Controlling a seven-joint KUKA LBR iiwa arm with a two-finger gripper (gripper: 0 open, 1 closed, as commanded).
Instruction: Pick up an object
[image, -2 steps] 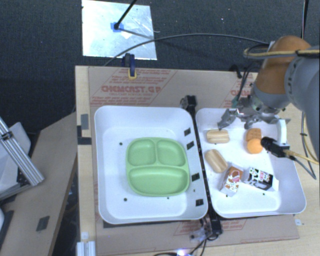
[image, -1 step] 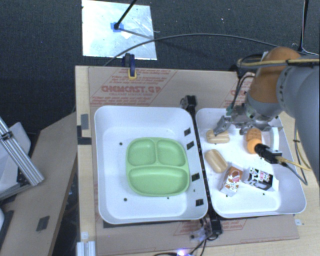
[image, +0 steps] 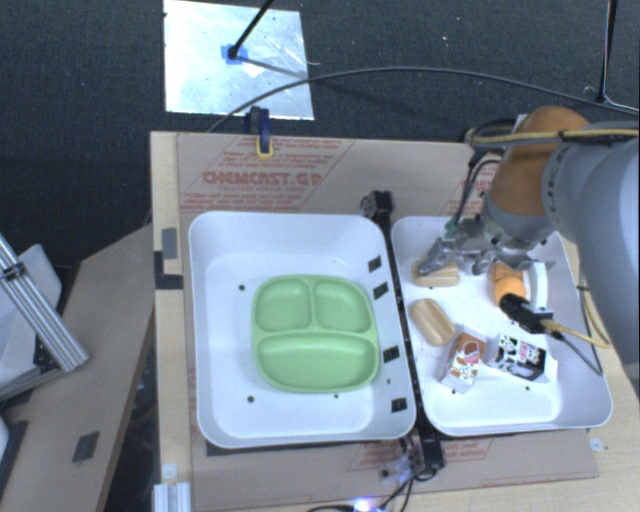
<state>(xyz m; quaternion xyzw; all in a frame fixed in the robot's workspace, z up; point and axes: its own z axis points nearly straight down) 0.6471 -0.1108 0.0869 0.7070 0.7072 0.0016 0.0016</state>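
While low in the right bin (image: 575, 400), the gripper (image: 447, 262) clasps a tan block (image: 445, 274) — fingers narrow.

Red lettering reading "CHEMCAST GP" runs across the brown protective sheet (image: 275, 170) along the surface's far edge (the smaller lines beneath it are too faint to read). Printing on the small carton (image: 463, 362) and dark packet (image: 521, 356) in the right bin is illegible.
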